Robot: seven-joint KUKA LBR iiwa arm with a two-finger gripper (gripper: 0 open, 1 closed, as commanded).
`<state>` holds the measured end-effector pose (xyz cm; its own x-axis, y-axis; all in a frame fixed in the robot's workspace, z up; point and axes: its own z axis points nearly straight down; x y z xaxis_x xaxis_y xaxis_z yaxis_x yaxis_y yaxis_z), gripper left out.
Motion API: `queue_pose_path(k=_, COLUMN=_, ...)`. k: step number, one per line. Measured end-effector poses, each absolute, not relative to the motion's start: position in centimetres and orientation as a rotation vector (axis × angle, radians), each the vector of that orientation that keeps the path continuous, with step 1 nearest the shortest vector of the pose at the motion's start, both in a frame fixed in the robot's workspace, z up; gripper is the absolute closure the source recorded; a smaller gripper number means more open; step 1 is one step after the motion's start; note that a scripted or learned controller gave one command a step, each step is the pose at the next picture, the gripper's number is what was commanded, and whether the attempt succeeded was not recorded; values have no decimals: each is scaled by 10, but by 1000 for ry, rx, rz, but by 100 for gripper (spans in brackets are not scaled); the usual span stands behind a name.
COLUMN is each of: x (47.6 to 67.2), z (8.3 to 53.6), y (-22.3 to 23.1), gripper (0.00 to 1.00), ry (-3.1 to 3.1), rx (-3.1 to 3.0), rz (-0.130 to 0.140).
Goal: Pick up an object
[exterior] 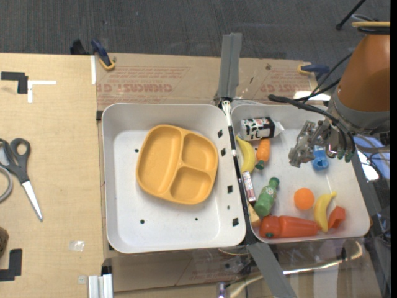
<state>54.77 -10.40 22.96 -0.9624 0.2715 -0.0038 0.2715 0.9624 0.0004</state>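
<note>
Arm: seen at the right edge of the frame, its orange band in the upper right corner.
Hand (305, 146): poised over the upper part of the right bin (353, 185); whether it is wide or narrow cannot be told.
Blue piece (320, 161): found just right of the hand.
Orange ball (303, 198): placed lower in the right bin, beside a banana (323, 208).
Carrot (289, 226): laid along the bottom wall.
Green bottle (267, 197): tilted, left of the ball.
Left bin (118, 185): occupied by a yellow divided plate (177, 164).
Scissors (23, 176): laid on the desk (49, 123), far left.

The gripper (302, 149) hangs over the right bin (358, 227), near a small blue piece (319, 160); an orange ball (303, 198) and bananas lie below (a yellow divided plate (177, 164) sits in the left bin (118, 185)).
</note>
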Motion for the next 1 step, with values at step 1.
queue_pose_path(k=1, x=575, z=191, y=-38, gripper=100, ry=3094, rx=541, rz=1)
